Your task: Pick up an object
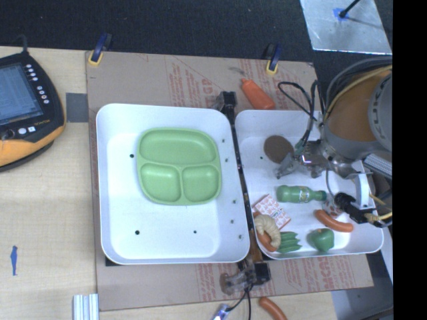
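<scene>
Two shallow white plastic bins w/ rounded corners sit side by side on a brown cardboard sheet (200,79) clamped to the wood bench. The left bin (120,225) holds a pale green divided plate (179,165), smooth, matte, soft-cornered, w/ one wide compartment at the top and two small ones below. The plate lies flat, roughly centred, slightly toward the far wall.

The right bin (257,129) holds the small stuff. A round, flat brown disc (275,148), dull finish, lies in the upper middle. Below it a green bottle (300,194) w/ a white cap end lies on its side, long axis across the bin. A glossy red-orange sausage shape (333,221) lies just beside it to the lower right. Near the front wall: a green pepper-like lump (321,239), green bean pods (289,242), a curled tan shrimp shape (267,227) and a red-and-white patterned packet (271,209), these last three touching or overlapping.

The gripper (301,162), metal, grey, hangs over the right bin btwn the brown disc and the bottle; thin prongs splay toward the disc, nothing seen btwn them, but open vs closed — can't tell. Grey arm w/ orange band (350,112) looms at the right.

Outside the bins: an orange carrot shape (256,94) on the cardboard past the far wall, another orange piece (273,307) at the front edge, and a teach pendant (27,109) w/ screen, orange-trimmed, far left.
</scene>
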### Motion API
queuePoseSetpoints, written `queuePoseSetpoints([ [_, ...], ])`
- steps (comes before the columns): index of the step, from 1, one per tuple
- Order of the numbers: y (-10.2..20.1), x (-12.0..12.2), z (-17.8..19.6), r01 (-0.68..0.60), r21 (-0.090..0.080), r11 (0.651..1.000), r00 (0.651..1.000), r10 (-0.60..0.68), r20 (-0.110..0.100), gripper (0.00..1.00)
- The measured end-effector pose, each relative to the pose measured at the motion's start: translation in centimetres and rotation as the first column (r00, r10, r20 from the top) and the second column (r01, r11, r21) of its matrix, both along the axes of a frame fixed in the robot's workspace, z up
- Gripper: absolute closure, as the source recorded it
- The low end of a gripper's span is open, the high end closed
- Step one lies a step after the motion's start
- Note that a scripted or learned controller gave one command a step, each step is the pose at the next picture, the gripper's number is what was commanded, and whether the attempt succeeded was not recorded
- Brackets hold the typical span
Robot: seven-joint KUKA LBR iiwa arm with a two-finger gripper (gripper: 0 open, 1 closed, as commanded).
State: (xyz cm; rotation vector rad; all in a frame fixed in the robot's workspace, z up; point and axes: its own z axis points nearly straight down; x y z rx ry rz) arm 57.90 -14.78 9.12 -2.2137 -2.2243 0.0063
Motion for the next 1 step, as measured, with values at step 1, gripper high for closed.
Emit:
queuePoseSetpoints([
  [1,2.49,-4.44,0.02,0.0,0.0,1.0,1.0,0.0,0.001,0.0],
])
